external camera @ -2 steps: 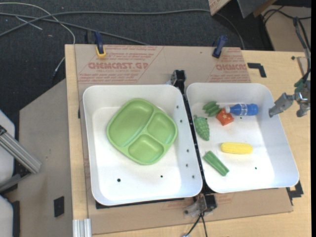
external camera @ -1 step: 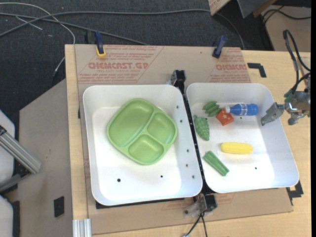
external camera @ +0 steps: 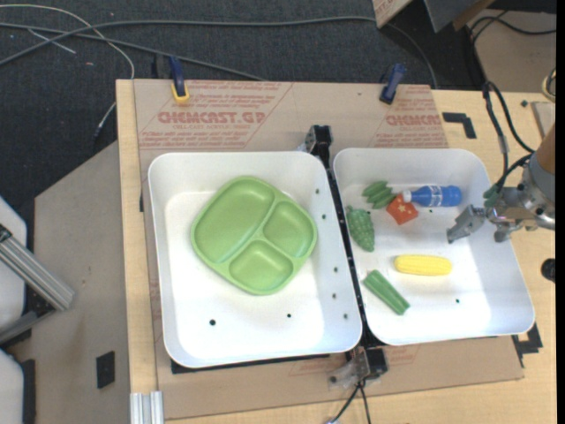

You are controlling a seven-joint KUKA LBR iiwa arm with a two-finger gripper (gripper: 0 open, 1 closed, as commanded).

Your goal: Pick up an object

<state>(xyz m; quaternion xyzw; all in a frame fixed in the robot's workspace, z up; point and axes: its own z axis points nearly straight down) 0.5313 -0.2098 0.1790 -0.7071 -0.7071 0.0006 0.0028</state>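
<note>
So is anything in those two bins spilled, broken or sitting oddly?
Nothing looks spilled or broken. The green divided plate sits turned at an angle in the left bin, and the toys lie loosely scattered in the right bin, apart from one another.

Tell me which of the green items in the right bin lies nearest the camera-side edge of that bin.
The long green piece, lying slantwise just below the yellow corn. The other two green items sit higher up, toward the bin's far side.

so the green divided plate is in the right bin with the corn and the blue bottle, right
Not quite. The camera view shows the green divided plate alone in the left bin; the corn and the blue bottle lie in the right bin.
</note>
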